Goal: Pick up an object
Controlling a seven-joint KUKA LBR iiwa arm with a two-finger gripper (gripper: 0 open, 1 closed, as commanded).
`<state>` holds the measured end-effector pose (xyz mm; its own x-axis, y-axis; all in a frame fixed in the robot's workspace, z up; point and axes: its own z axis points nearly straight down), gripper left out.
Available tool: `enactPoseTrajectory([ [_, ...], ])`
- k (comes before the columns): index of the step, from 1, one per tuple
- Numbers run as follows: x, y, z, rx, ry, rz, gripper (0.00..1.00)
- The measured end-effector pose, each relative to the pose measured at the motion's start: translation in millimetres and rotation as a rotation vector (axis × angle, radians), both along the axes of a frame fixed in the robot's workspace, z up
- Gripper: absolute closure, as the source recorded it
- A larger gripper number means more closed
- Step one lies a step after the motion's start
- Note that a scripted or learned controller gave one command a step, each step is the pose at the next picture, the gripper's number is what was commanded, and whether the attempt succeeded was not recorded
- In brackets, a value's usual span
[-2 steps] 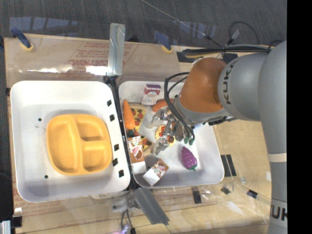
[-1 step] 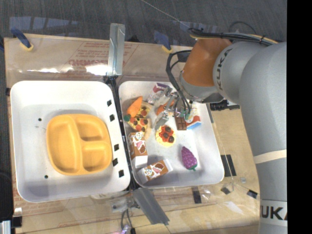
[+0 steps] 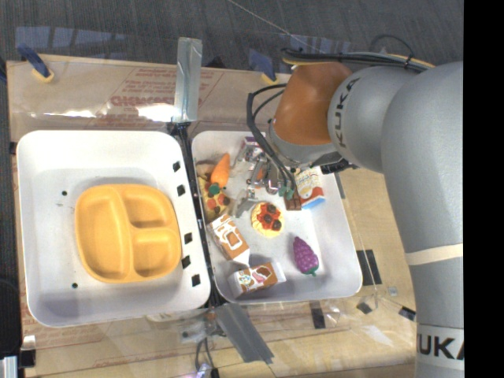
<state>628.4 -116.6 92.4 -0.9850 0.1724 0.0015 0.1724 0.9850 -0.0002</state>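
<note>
Camera view, my arm: I reach in from the right; the grey links and orange band (image 3: 303,105) hang over the far half of the right bin (image 3: 340,235).
Camera view, my gripper (image 3: 264,181): low inside the right bin, among the toys at its far-left part. The metal fingers are tangled visually with the clutter; I cannot tell whether they are apart or together, nor whether anything sits between them.
Toy carrot (image 3: 220,170): orange, tilted, just left of my gripper, near the divider between the bins.
Round fruit tart (image 3: 268,218): yellow with dark and red toppings, just in front of my gripper, toward the near side.
Small carton (image 3: 309,187): white with red and blue, just right of my gripper, partly under my wrist.
Brown box (image 3: 229,238): near the left wall, in front of the tart and to its left, apart from my gripper.
Purple grapes (image 3: 305,255): well in front of my gripper, toward the near-right corner.
Printed box (image 3: 257,276): against the near wall, farthest from my gripper.
Left bin (image 3: 39,211): holds a yellow divided plate (image 3: 126,231), lying flat, well apart from my gripper.
</note>
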Motion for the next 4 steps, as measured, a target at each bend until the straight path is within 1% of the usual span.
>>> enactPoseTrajectory([
  [1,-25.5,-82.4,43.0,-0.003,-0.006,-0.074,0.00],
  [2,15.6,-68.3,0.1,0.000,0.002,-0.073,0.00],
  [3,7.2,-5.5,2.6,-0.010,-0.007,-0.148,0.00],
  [4,-37.8,23.0,0.2,-0.002,-0.002,-0.212,0.00],
])
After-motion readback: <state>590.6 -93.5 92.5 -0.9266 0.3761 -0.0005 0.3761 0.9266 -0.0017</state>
